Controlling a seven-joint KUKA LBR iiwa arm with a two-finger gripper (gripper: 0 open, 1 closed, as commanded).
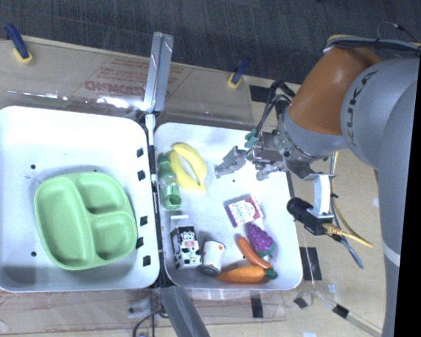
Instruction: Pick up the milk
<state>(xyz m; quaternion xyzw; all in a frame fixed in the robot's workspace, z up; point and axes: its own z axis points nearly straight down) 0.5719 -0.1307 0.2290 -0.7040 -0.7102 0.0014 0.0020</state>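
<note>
The milk (186,246) is a small carton with black and white cow patches. It stands near the front left corner of the right bin (287,231), beside a small white cup (213,255). My gripper (245,167) hangs over the back half of the right bin, to the right of the banana (187,166) and well behind the milk. Its two fingers are spread open with nothing between them.
The right bin also holds a green bottle (168,184) along its left wall, a pink packet (243,209), purple grapes (260,239) and two carrots (245,273). A green divided plate (87,219) lies in the left bin (14,130).
</note>
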